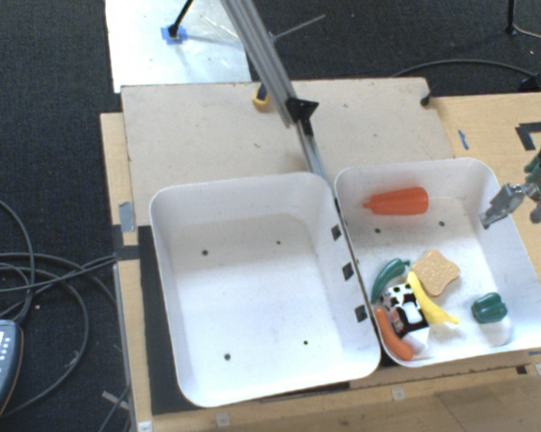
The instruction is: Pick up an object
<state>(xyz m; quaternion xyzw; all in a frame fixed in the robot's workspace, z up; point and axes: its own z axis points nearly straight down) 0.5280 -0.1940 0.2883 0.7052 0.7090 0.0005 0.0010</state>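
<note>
Altogether six objects in the right bin: one orange carrot.

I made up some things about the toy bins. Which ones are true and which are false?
1. The orange carrot lies in the right bin. True.
2. The carrot sits beside the bread slice. False: it lies apart at the far end, while the bread slice is in the near pile.
3. The end effector is holding the green pepper. False: the green pepper lies in the bin's near right corner, and the end effector is at the right rim.
4. The yellow banana lies next to the bread slice. True.
</note>
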